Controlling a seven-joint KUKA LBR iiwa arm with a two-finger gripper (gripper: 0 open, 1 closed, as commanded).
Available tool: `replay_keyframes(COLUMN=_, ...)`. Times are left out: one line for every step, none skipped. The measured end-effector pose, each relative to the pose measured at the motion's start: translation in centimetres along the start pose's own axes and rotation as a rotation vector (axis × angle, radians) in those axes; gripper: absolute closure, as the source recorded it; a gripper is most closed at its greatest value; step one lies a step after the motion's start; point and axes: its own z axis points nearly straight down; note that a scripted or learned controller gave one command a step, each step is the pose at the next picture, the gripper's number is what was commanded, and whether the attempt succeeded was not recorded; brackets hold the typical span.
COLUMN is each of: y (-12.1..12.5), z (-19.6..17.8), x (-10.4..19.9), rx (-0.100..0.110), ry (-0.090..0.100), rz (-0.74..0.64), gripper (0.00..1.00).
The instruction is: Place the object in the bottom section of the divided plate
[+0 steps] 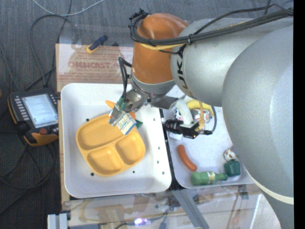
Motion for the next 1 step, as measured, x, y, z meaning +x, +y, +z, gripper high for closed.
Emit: replay_keyframes(y=0.02, z=-0.04, x=-0.02, rx=-0.001, ry=-0.001, rz=0.0, gripper=0.0)
